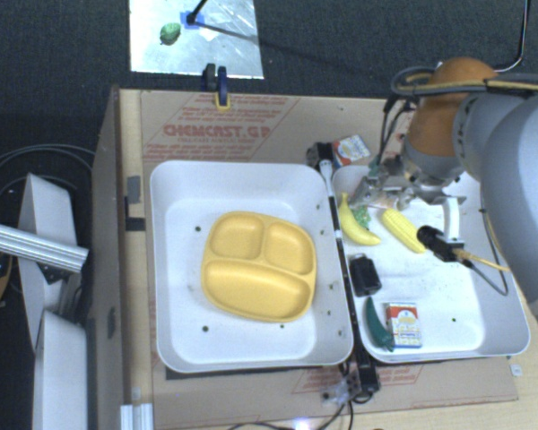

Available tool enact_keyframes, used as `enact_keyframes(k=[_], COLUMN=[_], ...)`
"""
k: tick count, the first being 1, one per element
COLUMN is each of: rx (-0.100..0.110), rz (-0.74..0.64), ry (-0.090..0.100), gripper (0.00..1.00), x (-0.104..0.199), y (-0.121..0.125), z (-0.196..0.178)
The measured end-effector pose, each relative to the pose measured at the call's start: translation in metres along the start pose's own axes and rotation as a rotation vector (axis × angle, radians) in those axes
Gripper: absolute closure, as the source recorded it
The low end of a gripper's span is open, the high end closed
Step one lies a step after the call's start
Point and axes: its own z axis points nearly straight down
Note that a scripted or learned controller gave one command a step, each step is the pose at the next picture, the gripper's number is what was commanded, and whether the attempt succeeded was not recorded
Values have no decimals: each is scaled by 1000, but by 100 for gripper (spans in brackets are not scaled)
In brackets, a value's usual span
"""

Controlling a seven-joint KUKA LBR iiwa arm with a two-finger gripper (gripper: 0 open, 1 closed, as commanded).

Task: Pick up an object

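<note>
My gripper is low over the far left corner of the right bin, under the grey arm with its orange band. Just below it lie a yellow banana and a yellow corn-like piece, with a small green bit between them. Further forward in the same bin lie a black block, a dark green curved piece and a small red-and-white box. Nothing visibly hangs from the gripper.
The left bin holds a yellow divided plate. A white and red packet lies just behind the right bin's far rim. The ridge between the bins runs close to the banana.
</note>
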Motion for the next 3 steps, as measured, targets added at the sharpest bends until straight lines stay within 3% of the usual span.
enact_keyframes(k=[1,3], rx=[-8,0], rz=[2,-1], ry=[5,5], gripper=[0,0], x=[-2,-1], y=[-12,-5], z=[0,1])
